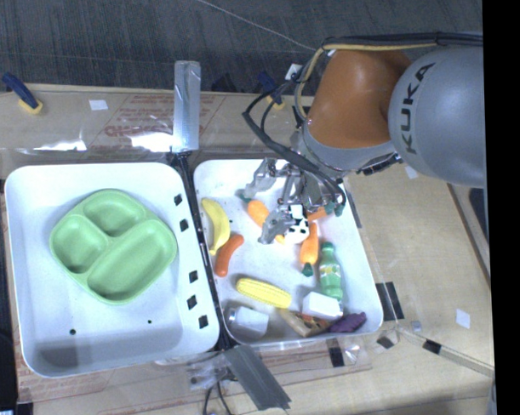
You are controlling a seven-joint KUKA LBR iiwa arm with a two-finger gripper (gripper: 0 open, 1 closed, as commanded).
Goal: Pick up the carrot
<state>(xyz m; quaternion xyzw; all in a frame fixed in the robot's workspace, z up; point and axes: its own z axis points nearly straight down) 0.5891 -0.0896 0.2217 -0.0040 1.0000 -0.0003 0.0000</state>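
camera view: carrot (309, 246) partly hidden beneath claw (282, 220)

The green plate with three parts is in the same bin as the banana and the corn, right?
Not quite. In the camera view the green plate sits by itself in the left bin. The banana and the corn are in the right bin, under the gripper.

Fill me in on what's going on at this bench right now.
A grey KUKA arm reaches in from the right, its gripper low over the right bin among toy foods. The carrot lies just right of the gripper, on the bin floor, not between its fingers. A green divided plate sits in the left bin.
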